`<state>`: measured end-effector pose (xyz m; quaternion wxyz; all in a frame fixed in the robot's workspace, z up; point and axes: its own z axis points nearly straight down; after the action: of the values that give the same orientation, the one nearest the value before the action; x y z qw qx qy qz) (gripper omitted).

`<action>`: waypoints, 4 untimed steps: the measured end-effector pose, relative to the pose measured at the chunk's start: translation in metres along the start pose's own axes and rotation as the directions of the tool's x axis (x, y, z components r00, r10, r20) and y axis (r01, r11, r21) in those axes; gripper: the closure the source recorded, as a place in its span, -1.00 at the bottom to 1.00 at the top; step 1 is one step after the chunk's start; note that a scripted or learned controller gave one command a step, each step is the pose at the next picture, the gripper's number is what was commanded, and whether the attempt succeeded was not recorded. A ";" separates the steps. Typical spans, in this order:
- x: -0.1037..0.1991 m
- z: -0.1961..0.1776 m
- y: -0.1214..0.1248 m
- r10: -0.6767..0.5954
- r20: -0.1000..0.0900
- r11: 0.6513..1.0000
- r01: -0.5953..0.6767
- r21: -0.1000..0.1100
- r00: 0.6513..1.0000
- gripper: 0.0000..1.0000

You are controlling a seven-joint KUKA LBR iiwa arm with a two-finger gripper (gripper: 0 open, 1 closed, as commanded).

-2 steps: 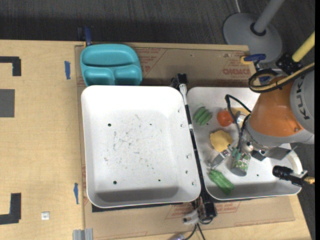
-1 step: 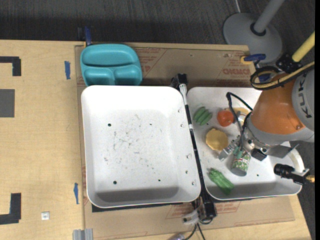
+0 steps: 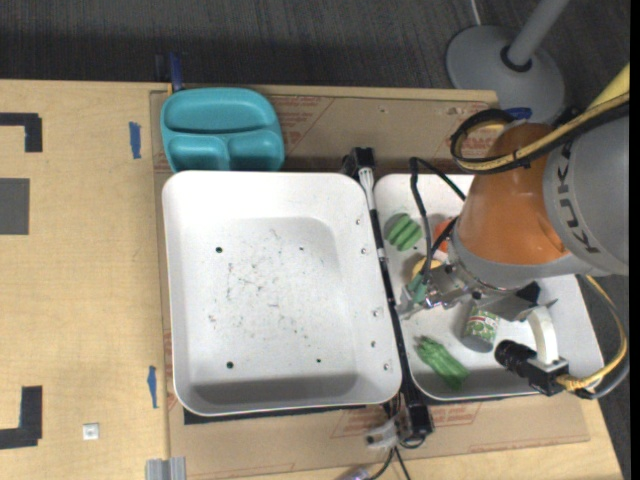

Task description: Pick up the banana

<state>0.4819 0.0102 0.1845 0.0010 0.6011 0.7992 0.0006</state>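
Note:
The arm, with its orange band [image 3: 510,213], reaches down into the right bin [image 3: 575,308] and covers much of it. My gripper [image 3: 432,290] sits low near the bin's left wall, in the middle of that bin. A small yellow patch [image 3: 414,266] just above and left of the gripper may be the banana; most of it is hidden under the wrist. Whether anything is held is hidden from view.
In the right bin lie a striped green object [image 3: 403,231] at the back left, a green object [image 3: 441,359] at the front and a small can [image 3: 482,329] under the wrist. The left bin [image 3: 270,288] stands beside it. A teal tray [image 3: 222,128] sits behind the left bin.

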 end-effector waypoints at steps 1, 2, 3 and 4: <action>0.000 -0.010 0.001 -0.001 0.002 1.000 0.001 -0.003 1.000 1.00; 0.000 -0.020 0.002 -0.002 0.003 1.000 0.002 -0.006 1.000 1.00; 0.000 -0.030 0.004 -0.003 0.005 1.000 0.004 -0.010 1.000 1.00; 0.046 0.000 0.010 -0.214 -0.003 0.977 0.214 0.004 0.977 1.00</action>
<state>0.4789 0.0573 0.1844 -0.0012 0.5116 0.8592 -0.0005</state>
